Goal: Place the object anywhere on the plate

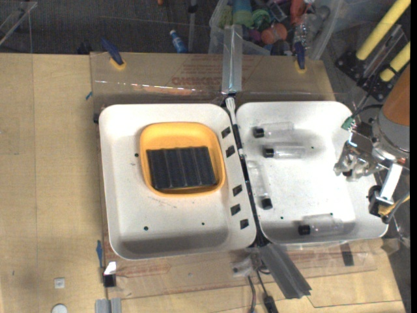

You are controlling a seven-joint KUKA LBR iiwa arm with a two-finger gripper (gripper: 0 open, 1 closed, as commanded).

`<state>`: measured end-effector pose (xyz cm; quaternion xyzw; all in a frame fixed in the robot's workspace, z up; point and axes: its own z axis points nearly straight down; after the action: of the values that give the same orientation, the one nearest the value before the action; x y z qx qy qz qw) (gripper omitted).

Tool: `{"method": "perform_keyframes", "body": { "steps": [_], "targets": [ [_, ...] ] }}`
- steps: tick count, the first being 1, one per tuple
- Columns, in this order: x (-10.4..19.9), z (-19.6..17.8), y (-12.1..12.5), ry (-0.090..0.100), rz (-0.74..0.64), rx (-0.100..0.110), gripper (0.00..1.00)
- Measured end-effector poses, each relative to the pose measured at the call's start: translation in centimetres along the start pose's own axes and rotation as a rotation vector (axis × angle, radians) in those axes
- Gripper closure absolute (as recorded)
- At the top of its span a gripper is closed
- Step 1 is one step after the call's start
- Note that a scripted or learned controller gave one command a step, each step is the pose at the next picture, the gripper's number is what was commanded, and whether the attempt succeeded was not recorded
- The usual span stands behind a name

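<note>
A yellow plate [151, 141] sits in the left bin [117, 194]. A black ribbed slab [181, 167] lies flat on it and covers most of its middle. The gripper [354, 163] hangs over the right edge of the right bin [306, 188], well away from the plate. Nothing is visibly held in it.
Several clear tubes with black caps lie in the right bin: one [275, 131] and another [288, 152] at the back, one [260, 189] along the divider, one [320, 225] at the front. Black clips [233, 168] line the divider. A tub of toys [273, 8] stands behind the bins.
</note>
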<state>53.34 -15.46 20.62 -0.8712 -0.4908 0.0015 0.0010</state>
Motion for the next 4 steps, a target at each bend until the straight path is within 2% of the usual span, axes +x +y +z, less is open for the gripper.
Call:
{"method": "perform_keyframes", "body": {
  "steps": [1,2,3,4],
  "targets": [
    [4.7,0.8,5.5,0.000,-0.067,-0.002,1.00],
    [9.6,0.9,9.5,-0.003,-0.306,0.006,1.00],
    [11.8,-0.9,8.4,0.000,-0.583,-0.002,1.00],
    [12.5,-2.8,8.0,-0.001,-0.699,-0.008,1.00]
  ]
}}
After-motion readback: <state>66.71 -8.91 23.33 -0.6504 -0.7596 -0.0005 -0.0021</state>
